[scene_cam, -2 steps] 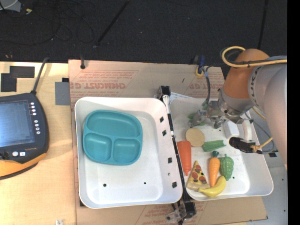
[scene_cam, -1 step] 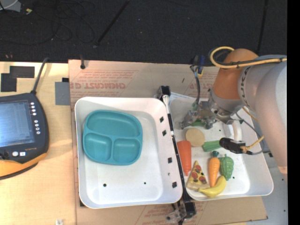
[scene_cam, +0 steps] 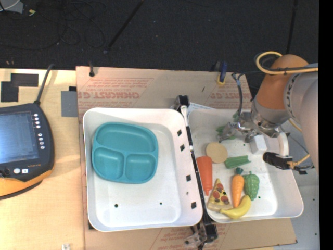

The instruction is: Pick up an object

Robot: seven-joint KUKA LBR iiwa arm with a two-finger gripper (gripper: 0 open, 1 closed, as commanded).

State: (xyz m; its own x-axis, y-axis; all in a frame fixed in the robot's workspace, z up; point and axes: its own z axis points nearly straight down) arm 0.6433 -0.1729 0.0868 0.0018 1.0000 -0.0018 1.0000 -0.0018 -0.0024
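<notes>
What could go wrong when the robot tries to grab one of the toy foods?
The toy foods lie packed close: the carrot touches the green pepper and banana, so the gripper might nudge neighbours or lift two. The pizza slice lies flat by the bin's wall, which probably makes it hard to grasp.

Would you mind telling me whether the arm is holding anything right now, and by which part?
It cannot be told: the end effector sits over the right bin, above the toy food, too blurred to judge.

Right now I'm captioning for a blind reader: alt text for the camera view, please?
A grey-and-orange arm's gripper hovers over the right bin, above toy food: carrots, pizza slice, banana. The left bin holds a teal divided tray.
</notes>
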